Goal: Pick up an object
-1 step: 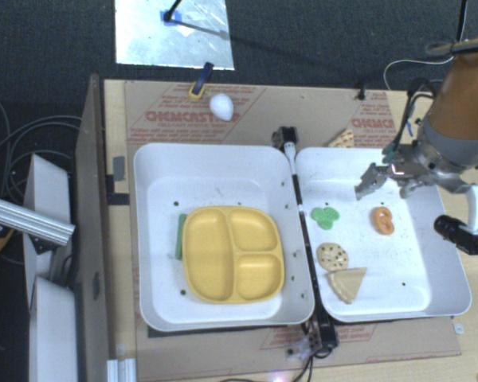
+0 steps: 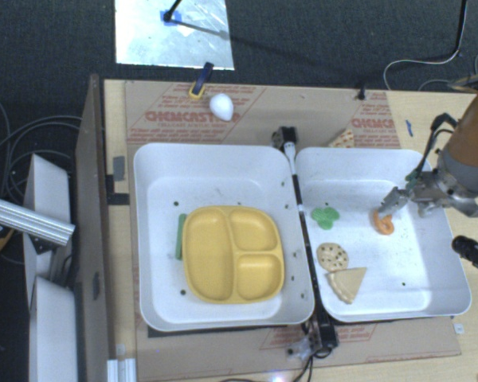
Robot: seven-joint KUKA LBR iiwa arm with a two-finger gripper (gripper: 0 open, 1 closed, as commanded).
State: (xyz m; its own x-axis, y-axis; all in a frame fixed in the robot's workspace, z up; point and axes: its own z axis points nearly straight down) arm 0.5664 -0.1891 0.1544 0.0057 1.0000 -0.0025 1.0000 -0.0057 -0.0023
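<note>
Two shallow white bins sat side by side on the bench in the camera view. The left bin (image 2: 155, 213) held a yellow divided tray (image 2: 232, 254), with a green strip (image 2: 179, 235) lying just beside the tray's left edge. The right bin (image 2: 446, 293) held four small things: a green piece (image 2: 326, 216) near its left wall, a round cracker (image 2: 331, 255) below that, a pale wedge (image 2: 346, 282) just beside the cracker, and an orange piece (image 2: 384, 224) towards the middle. The arm (image 2: 470, 146) reached in from the right, and its gripper (image 2: 393, 203) hung just above the orange piece, which lay on the bin floor and not between the fingers. The fingers looked drawn together at the tip, though at this size the view was too poor to be sure. Beyond the bins, a white ball (image 2: 221, 106) rested on the cardboard near a small yellow-and-blue item (image 2: 199, 81).
</note>
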